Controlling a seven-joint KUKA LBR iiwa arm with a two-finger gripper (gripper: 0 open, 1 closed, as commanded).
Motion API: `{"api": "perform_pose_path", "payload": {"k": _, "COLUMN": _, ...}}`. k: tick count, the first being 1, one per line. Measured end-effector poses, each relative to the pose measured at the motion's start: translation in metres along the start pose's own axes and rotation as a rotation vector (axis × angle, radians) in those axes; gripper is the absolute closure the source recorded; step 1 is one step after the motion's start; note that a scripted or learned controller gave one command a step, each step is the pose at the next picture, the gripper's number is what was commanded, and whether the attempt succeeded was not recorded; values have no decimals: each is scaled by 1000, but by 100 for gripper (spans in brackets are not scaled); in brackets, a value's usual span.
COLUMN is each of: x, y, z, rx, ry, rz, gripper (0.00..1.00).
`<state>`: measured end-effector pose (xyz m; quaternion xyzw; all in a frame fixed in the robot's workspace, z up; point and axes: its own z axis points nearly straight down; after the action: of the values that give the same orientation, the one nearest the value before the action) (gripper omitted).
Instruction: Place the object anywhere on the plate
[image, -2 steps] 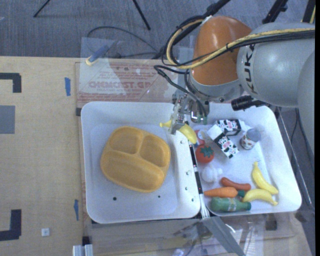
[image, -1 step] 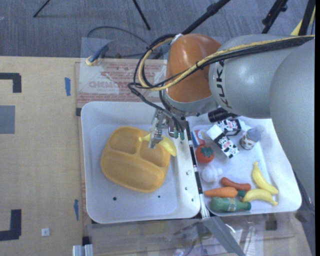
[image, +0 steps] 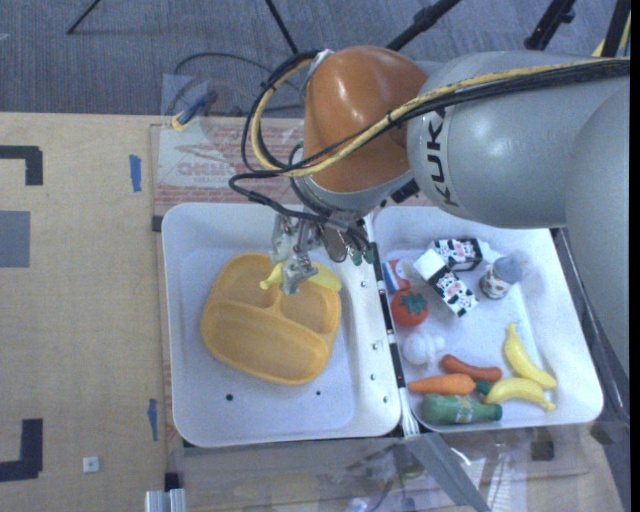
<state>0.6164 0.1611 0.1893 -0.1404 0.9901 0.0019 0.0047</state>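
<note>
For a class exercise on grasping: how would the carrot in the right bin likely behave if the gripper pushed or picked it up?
The carrot looks like smooth moulded plastic, so probably stiff, light and a little slippery. Its rounded, tapered body would likely roll or pivot when pushed. It lies against the green bottle, so a push may shift that too.

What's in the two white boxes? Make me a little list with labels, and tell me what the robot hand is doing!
left bin: yellow plate
right bin: tomato, two bananas, carrot, green bottle, black-and-white cartons
gripper: over the plate's upper edge
yellow object: at the gripper's tip, touching the plate's rim
grasp: cannot tell
</note>
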Motion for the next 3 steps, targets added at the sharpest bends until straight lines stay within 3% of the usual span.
{"api": "perform_pose_path", "payload": {"k": 1, "x": 43, "y": 20, "z": -81, "rx": 1, "ry": 2, "rz": 85, "gripper": 100}}
{"api": "perform_pose_path", "payload": {"k": 2, "x": 48, "y": -32, "z": 14, "rx": 2, "ry": 5, "rz": 118, "gripper": 100}}
{"api": "perform_pose_path", "payload": {"k": 3, "x": 23, "y": -46, "z": 39, "rx": 2, "ry": 2, "rz": 226, "gripper": 100}}
